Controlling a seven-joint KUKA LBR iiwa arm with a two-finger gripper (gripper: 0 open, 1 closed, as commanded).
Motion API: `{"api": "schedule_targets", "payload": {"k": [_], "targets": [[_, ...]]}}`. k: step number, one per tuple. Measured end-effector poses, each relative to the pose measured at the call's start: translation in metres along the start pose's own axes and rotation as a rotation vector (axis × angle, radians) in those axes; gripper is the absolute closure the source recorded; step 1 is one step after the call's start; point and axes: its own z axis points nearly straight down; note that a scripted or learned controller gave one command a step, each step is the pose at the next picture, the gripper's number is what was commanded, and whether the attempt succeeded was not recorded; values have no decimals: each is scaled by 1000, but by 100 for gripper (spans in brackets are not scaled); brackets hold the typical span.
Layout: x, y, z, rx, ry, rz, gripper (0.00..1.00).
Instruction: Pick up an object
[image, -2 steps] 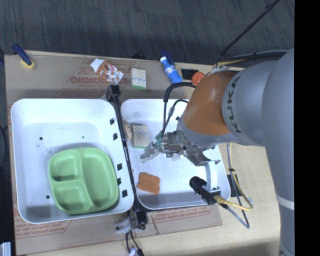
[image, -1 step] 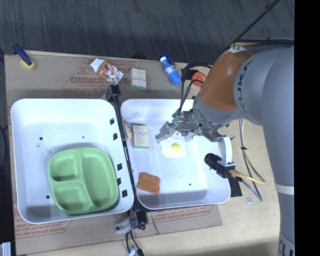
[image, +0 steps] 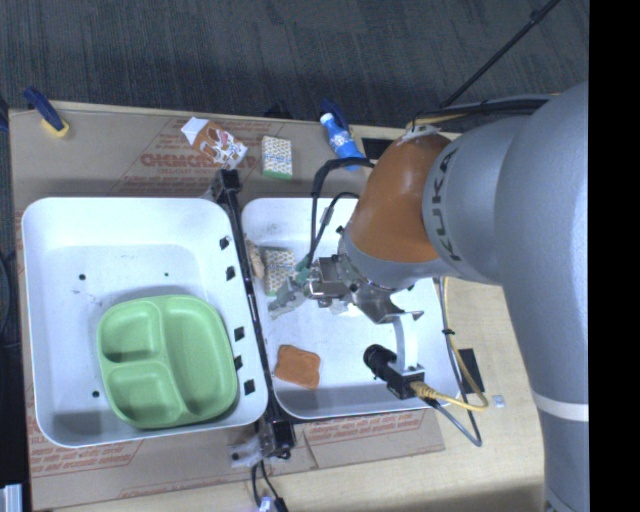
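In the right bin (image: 345, 400) an orange-brown, toast-like piece (image: 297, 366) lies near the front left corner. A small patterned packet (image: 275, 264) rests against the bin's left wall, further back. My gripper (image: 291, 291) hangs low over the left part of this bin. It is just in front of the packet and behind the orange-brown piece. The arm's orange band and grey wrist (image: 400, 215) cover the middle and back of the bin.
The left bin (image: 60, 230) holds a green divided plate (image: 165, 360) at its front. On the cardboard behind the bins lie a snack wrapper (image: 214, 145), a small green-white packet (image: 277, 157) and a blue clamp (image: 340, 135). A black fitting with a yellow cable (image: 395, 372) hangs under the wrist.
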Motion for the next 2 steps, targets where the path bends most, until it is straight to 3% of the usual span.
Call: {"api": "schedule_targets", "payload": {"k": [1, 2], "targets": [[-51, 46, 56, 0, -1, 3, 0], [-99, 82, 63, -3, 0, 5, 0]]}}
